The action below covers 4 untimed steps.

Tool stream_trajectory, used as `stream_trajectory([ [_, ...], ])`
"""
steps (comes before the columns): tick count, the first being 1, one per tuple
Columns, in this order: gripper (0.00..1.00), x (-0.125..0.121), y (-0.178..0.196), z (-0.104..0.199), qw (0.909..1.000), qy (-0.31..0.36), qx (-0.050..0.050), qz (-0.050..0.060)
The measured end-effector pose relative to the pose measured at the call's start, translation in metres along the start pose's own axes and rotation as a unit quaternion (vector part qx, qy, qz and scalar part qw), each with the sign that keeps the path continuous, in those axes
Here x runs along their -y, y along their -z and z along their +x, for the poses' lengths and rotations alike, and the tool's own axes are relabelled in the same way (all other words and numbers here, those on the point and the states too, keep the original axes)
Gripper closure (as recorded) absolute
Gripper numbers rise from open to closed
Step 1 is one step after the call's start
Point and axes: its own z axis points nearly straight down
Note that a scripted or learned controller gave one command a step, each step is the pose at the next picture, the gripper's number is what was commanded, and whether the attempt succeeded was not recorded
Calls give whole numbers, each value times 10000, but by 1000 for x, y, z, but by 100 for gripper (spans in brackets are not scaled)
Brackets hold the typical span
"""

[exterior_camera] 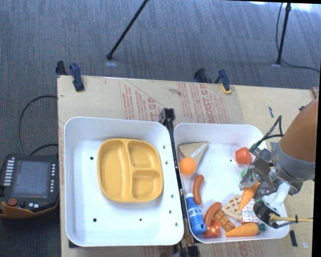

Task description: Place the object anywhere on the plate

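The yellow three-compartment plate (130,169) lies in the left bin (73,147) with nothing on it. My gripper (253,184) hangs low over the right side of the right bin (225,130). A small orange carrot (246,197) slants right under its tip, touching or nearly touching it; I cannot tell whether it is gripped. A red tomato (243,155) sits just up and left of the gripper. A second, larger carrot (242,229) lies at the bin's front edge.
Also in the right bin are an orange ball (187,166), a beige wedge (193,149), two sausages (198,188), a blue bottle (195,217), a waffle piece (233,207) and a red star block (213,230). A teach pendant (27,184) lies left of the bench.
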Motion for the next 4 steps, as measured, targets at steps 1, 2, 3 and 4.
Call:
stream_trajectory([
  [1,100,75,-21,72,10000,-78,9,18],
  [2,100,84,27,143,9999,102,5,7],
  [3,100,122,108,233,9994,-338,6,2],
  [4,0,122,108,233,9994,-341,14,3],
])
